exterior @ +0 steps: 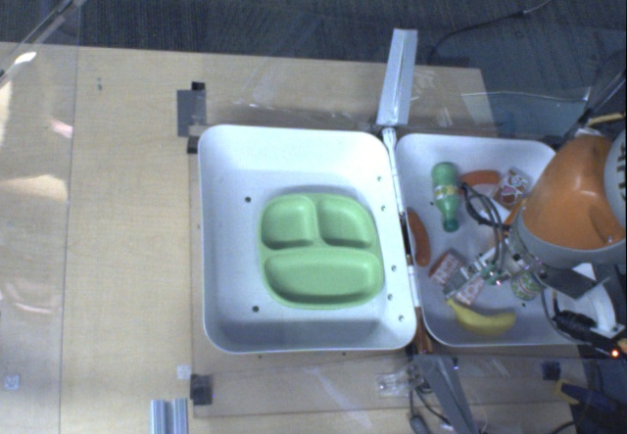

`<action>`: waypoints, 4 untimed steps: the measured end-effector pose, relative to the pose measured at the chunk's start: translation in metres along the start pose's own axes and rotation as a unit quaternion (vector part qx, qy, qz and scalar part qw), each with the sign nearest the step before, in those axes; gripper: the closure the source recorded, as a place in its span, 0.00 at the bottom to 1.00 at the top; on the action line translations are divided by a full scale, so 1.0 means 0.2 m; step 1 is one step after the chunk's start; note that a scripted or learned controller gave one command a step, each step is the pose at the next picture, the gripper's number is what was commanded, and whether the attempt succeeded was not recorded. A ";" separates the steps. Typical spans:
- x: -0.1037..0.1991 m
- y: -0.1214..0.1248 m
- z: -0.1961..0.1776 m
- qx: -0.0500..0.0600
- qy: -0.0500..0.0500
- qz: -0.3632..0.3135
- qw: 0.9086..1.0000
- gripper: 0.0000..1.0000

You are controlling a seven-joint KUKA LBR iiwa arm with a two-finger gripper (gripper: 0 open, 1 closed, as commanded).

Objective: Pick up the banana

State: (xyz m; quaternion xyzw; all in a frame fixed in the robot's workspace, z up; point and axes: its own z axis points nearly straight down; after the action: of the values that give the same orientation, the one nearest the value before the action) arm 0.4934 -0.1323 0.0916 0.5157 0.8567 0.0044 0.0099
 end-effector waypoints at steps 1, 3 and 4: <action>0.16 0.09 0.00 0.000 -0.002 -0.102 0.995 0.00; -0.10 -0.03 -0.07 -0.004 -0.006 -0.193 0.981 1.00; -0.27 0.16 -0.54 0.003 0.002 -0.181 0.984 1.00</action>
State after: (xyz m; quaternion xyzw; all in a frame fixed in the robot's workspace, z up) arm 0.5436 -0.1644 0.2009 0.3525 0.9358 0.0011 0.0068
